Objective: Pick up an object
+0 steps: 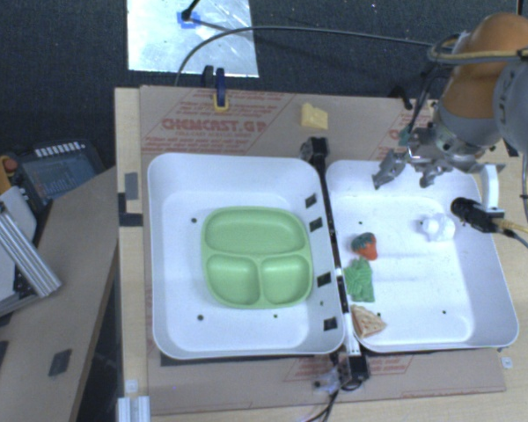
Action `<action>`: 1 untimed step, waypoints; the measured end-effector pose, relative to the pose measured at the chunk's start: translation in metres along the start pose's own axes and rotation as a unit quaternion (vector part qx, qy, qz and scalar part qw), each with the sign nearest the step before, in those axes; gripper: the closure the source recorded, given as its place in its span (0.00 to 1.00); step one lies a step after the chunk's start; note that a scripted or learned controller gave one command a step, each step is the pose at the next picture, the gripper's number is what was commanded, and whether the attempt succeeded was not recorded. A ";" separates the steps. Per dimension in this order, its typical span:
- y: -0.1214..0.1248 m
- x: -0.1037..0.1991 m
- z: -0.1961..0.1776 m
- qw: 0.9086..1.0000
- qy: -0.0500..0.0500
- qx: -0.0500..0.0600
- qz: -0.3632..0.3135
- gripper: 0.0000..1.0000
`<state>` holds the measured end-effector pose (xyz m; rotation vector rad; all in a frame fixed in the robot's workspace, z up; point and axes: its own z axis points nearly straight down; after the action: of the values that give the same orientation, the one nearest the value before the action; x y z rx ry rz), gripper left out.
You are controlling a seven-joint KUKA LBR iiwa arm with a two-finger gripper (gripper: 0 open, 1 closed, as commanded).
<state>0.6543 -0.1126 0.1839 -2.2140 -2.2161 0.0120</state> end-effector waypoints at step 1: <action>0.003 0.000 -0.009 1.000 -0.001 -0.007 -0.001 0.00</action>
<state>0.6574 -0.1124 0.1926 -2.2189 -2.2258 -0.0013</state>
